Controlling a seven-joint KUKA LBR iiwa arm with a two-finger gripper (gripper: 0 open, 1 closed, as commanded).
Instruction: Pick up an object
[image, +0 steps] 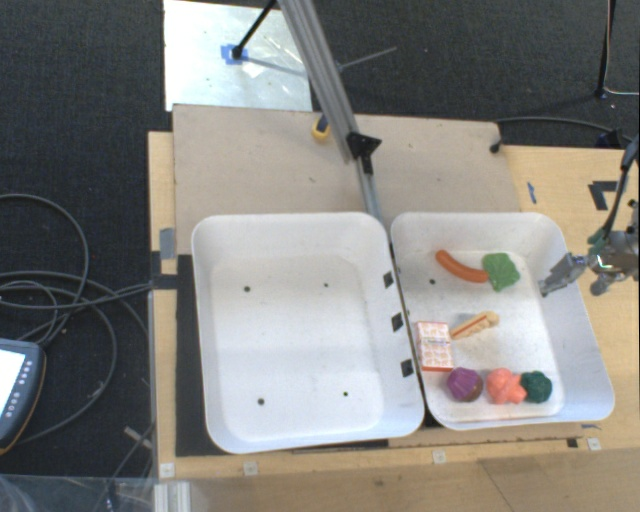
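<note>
Hovering at the right bin's (575, 330) far right rim, the jaws (582, 270) appear spread and pinch nothing. Nearest them in that bin lies the green toy (501, 270), touching an orange sausage (460, 267).

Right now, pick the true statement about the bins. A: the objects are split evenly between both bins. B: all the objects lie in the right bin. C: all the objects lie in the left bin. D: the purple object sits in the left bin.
B: the sausage, green piece, small box, purple object, orange object and dark green object all lie in the right bin.
</note>
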